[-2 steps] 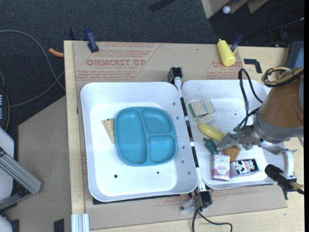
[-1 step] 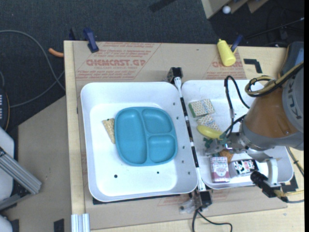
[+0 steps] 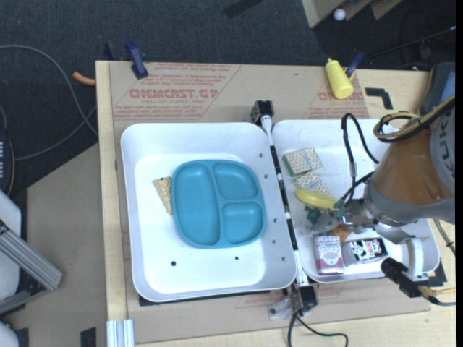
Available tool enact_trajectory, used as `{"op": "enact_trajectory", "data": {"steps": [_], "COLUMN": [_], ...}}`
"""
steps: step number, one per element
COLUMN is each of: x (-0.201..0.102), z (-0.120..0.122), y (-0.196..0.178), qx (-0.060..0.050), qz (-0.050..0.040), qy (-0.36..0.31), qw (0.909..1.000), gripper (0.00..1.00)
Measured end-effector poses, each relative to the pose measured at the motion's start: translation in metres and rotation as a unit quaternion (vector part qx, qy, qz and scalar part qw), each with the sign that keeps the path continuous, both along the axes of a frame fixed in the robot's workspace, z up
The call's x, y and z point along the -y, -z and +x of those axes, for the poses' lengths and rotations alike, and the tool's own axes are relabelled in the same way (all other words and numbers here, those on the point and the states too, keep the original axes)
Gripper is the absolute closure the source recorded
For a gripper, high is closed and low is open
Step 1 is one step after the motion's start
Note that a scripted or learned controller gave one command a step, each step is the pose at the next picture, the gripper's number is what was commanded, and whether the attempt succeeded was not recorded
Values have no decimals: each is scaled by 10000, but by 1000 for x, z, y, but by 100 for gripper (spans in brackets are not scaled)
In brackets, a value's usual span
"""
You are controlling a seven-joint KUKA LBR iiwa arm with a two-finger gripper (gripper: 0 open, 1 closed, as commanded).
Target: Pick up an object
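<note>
The pincer [image 3: 338, 219] hangs low in the right bin [image 3: 289, 132], just right of the yellow banana [image 3: 315, 199]; whether it is apart or together cannot be told; a red carton [image 3: 329, 254] lies just below the banana; a blue divided plate [image 3: 218, 202] sits well left of it, in the left bin [image 3: 145, 144].

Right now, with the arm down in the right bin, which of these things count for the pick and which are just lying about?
Belonging to the pick, all in the right bin:
gripper
yellow banana
patterned packet
red box
small printed pack

Lying about:
blue divided plate in the left bin
tan sponge beside that plate
yellow bottle on the bench
</note>
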State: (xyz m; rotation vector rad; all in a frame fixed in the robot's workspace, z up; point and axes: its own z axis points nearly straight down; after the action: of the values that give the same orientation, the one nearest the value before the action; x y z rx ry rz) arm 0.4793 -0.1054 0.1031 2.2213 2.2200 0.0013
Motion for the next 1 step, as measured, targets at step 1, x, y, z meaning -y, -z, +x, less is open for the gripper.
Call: {"op": "enact_trajectory", "data": {"steps": [1], "x": [-1], "z": [-1], "y": [19], "qx": [-20], "qz": [8], "qy": [-1], "qw": [10000], "gripper": [0]}}
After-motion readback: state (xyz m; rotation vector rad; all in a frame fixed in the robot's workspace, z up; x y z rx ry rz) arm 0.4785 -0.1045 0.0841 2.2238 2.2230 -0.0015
